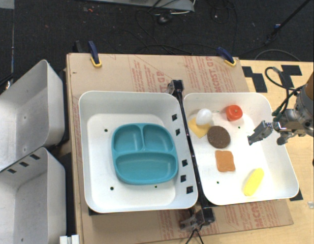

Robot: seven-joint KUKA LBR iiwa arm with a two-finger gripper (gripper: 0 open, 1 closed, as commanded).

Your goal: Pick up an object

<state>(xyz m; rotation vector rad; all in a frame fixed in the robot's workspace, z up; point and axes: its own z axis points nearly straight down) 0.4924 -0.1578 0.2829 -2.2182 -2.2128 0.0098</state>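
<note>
Sitting in the left bin (91, 136) is a teal divided plate (145, 153), lying flat near the middle of the bin floor. Lying in the right bin (279, 179), going left to right, are a yellow wedge (198, 130) just beside the divider, a white egg-shaped piece (203, 117) touching its upper edge, a dark brown round cookie (218, 136) beside the wedge, an orange-brown square piece (225, 161) just below the cookie, a red-orange round object (234, 112) near the far wall, and a yellow oblong object (253, 181) near the front right corner. Hovering over the right edge of that bin is the gripper (270, 133), reaching in from the right, its dark fingers (258, 134) spreading apart with nothing between them. The gripper is sitting well apart from every object, nearest to the red-orange piece and the cookie.
</note>
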